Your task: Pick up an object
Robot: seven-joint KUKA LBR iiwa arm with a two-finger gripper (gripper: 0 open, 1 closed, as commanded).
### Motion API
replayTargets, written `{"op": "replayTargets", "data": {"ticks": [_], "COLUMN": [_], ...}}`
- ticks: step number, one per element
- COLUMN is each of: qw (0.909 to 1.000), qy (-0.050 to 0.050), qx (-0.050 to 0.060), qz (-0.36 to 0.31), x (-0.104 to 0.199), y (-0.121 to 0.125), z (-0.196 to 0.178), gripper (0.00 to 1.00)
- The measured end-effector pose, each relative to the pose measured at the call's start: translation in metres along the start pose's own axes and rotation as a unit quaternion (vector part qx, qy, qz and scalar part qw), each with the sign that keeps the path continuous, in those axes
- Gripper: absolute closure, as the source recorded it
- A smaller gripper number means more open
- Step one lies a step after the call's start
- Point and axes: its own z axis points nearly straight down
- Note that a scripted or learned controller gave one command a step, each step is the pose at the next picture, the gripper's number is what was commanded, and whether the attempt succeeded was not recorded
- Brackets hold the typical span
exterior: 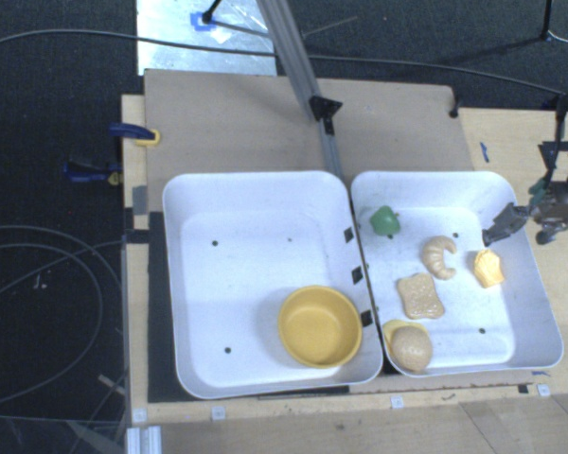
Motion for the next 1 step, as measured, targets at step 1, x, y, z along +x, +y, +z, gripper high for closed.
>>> {"op": "replayTargets", "data": {"ticks": [1], "qw": [1.0], "qy": [0.001], "qx": [0.002], "qz": [0.001], "x": [0.0051], "y": [0.0087], "z": [0.0559], "gripper": [0.0]}}
